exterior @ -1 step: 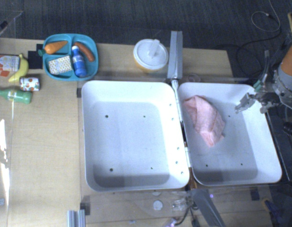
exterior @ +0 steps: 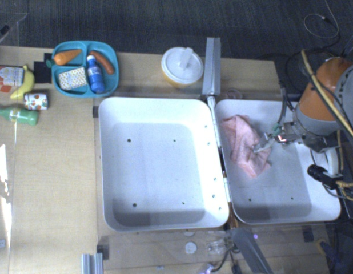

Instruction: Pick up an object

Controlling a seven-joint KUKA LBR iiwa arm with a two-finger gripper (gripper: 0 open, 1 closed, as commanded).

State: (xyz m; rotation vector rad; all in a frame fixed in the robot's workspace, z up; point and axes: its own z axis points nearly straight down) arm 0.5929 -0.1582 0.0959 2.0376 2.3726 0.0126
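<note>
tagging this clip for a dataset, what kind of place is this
Most likely a robotics lab bench set up for grasping trials: two shallow white bins side by side, a grey arm with its claw at a pink cloth, and a blue tray of toy food.

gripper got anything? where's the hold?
Cannot be told. The gripper is down at the right edge of the pink cloth in the right bin, touching or just over it; no grip is visible.

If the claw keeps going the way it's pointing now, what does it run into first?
Most likely the pink cloth. The claw points leftward and down from the arm's side of the right bin, and its tip already sits at the cloth's right edge. Whether it touches the cloth is unclear from this slanted view.
</note>
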